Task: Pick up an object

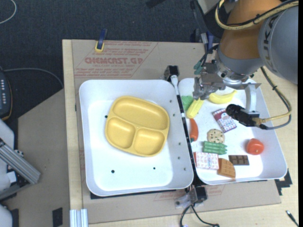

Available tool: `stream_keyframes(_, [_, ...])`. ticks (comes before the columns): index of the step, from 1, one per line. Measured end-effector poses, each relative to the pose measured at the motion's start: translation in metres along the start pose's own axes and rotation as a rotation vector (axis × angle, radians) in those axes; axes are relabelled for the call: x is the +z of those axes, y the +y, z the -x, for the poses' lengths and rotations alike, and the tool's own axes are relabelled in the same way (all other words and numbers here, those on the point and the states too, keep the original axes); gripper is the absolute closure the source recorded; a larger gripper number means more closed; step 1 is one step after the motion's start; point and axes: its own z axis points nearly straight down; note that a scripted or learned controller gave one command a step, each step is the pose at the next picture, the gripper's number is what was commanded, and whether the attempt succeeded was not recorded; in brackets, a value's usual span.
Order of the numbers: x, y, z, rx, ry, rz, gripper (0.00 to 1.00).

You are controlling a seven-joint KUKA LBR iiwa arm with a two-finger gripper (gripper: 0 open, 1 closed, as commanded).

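Just below my gripper [202, 92], whose fingers I cannot tell to be apart or together, lies the yellow corn cob [194, 108] at the right bin's [277, 162] near-left edge, probably the target, since the arm hangs directly above it.
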Motion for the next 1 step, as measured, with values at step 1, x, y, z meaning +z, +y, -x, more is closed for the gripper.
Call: stream_keyframes(1, [-0.0035,-0.0064,-0.0538,-0.002,0.001,0.001,1.0])
